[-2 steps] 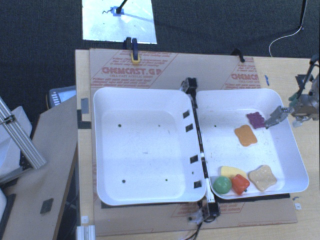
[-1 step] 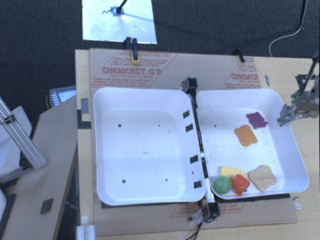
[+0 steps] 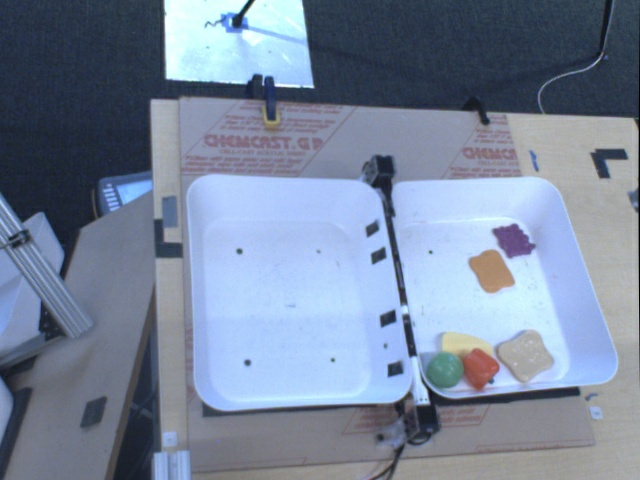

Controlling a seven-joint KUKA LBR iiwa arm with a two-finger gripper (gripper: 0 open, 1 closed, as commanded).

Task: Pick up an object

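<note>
Nothing lifted yet: all objects lie in the right bin

So far the task looks not started, as I judge it from how the things lie. On the surface [image 3: 560, 138] stand two white bins side by side. The left bin [image 3: 200, 268] carries no object that I can see. The right bin [image 3: 570, 258] carries all six candidates. Toward the far right lie a purple piece [image 3: 512, 239] and, just nearer, an orange piece [image 3: 491, 270]; these two are close but apart. Along the near wall sit four more in a tight group: a green ball [image 3: 445, 370], a red piece [image 3: 481, 368] touching or almost touching it, a yellow piece [image 3: 465, 343] just behind them, and a toast-shaped piece [image 3: 525, 355] to the right.

About the pincer I cannot tell if it is apart or together. What is left, I think, is the whole work: choose one object, come down on it, close, and lift. The orange piece seems the easiest, because it lies with free space around.
</note>
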